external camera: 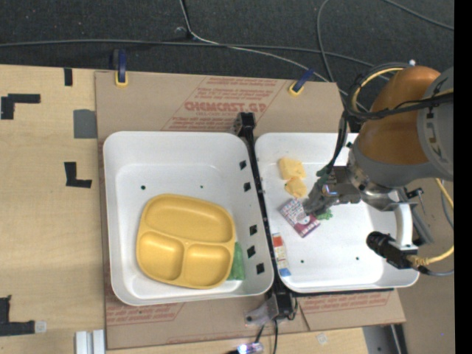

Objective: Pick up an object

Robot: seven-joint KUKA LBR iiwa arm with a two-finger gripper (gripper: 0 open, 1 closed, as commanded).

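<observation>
My gripper [318, 206] hangs low over the middle of the right bin [346, 271], its tips right at a small purple-and-white packet [298, 217] lying on the bin floor. Just above the packet lie two pale yellow chunks [292, 175]. A thin tube with a red and white label [279, 253] lies along the right bin's left wall. The left bin [122, 175] holds a yellow three-compartment tray [184, 240] with a green object [237, 262] tucked beside its right edge.
A black divider strip [254, 198] runs between the two bins. The arm's grey wrist and orange band [398, 124] fill the right bin's upper right. Brown cardboard [221, 102] lies under both bins, held by clips at its far edge.
</observation>
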